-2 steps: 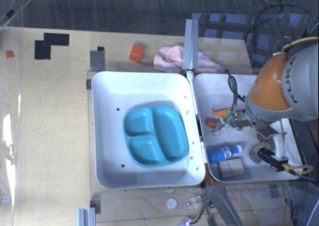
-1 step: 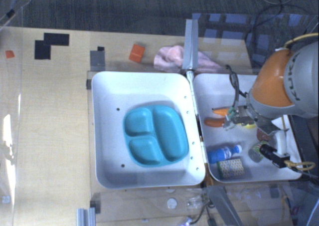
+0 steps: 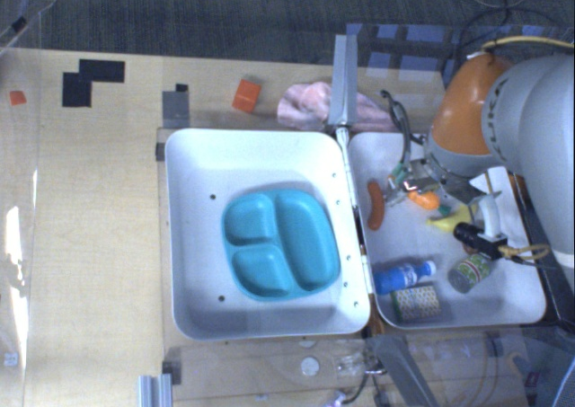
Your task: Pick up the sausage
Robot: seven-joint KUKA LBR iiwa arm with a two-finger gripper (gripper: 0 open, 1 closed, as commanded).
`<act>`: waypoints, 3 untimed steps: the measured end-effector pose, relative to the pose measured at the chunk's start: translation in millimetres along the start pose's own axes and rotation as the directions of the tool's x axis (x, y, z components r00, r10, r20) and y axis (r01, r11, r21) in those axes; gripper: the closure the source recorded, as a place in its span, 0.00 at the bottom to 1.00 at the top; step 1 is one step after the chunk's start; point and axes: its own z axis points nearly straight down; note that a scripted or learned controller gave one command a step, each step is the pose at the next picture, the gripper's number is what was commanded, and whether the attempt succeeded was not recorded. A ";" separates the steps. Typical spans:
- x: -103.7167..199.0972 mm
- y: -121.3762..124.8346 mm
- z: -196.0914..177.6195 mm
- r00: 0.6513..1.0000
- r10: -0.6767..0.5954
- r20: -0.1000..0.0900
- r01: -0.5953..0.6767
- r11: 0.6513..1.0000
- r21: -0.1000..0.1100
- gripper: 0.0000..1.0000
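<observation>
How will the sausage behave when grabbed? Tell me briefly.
The sausage looks smooth and rounded, so it may slip or roll if pinched off-centre. It looks small, so probably light. It lies close to the right bin's left wall, which may crowd the tool.

Blue divided tray [image 3: 280, 243] in left bin [image 3: 193, 306]

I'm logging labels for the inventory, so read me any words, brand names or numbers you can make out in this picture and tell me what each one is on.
None can be read.
Blue bottle: white end, any label too blurred to read.
Small can: printed side too small to read.
Blue divided plate: plain, no text.
Sausage: no markings.
Black shapes on the bench: plain blocks, not letters.
</observation>
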 end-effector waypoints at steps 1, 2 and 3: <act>-4.5 -2.5 0.5 1.000 0.006 0.005 -0.006 1.000 0.003 0.00; 55.7 19.4 -96.5 0.992 0.126 -0.002 -0.126 0.992 0.006 0.00; 32.6 -27.9 -95.4 0.991 0.137 -0.001 -0.137 0.991 0.010 0.00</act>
